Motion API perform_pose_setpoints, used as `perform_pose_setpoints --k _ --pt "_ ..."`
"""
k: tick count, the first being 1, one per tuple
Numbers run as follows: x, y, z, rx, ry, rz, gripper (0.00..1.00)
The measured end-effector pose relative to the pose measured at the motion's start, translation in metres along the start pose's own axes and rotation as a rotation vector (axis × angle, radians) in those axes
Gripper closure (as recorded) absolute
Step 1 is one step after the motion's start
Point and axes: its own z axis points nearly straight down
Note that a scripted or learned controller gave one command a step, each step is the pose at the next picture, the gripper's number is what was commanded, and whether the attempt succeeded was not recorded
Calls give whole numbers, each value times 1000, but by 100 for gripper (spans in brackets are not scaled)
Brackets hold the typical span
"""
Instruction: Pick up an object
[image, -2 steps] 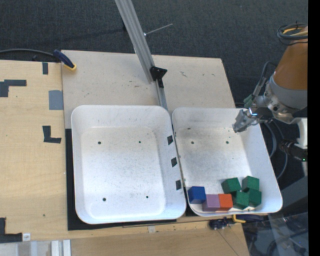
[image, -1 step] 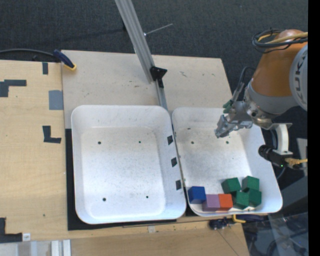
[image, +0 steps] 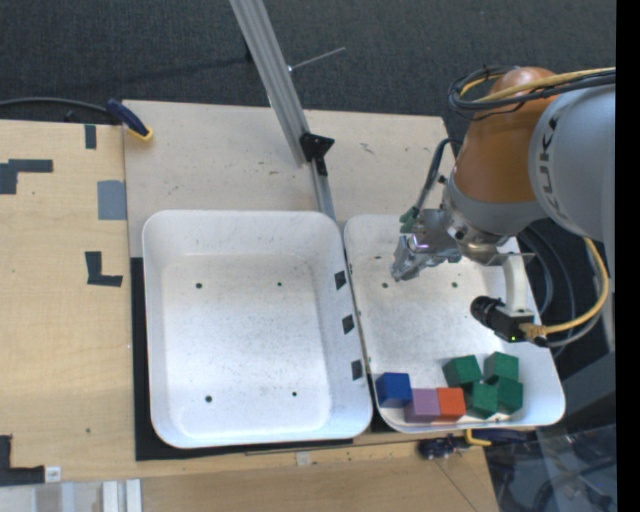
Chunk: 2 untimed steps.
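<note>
Blocks (image: 455, 392) clustered, row along right bin's (image: 420, 310) near edge.

White speckled bins (image: 245, 330) hold blue (image: 394, 388), purple (image: 426, 403), orange (image: 451, 402) and green blocks (image: 488, 382); grey arm (image: 570, 150), orange band (image: 500, 150)

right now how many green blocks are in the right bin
3, as far as the view tells, clustered in the near right corner of the right bin: one at the cluster's left, one at top right, one lower. More may be hidden.
</note>
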Motion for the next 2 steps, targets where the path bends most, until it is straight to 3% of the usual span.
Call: perform_pose_setpoints --k 2 --pt "114 7 21 -1 0 -1 100"
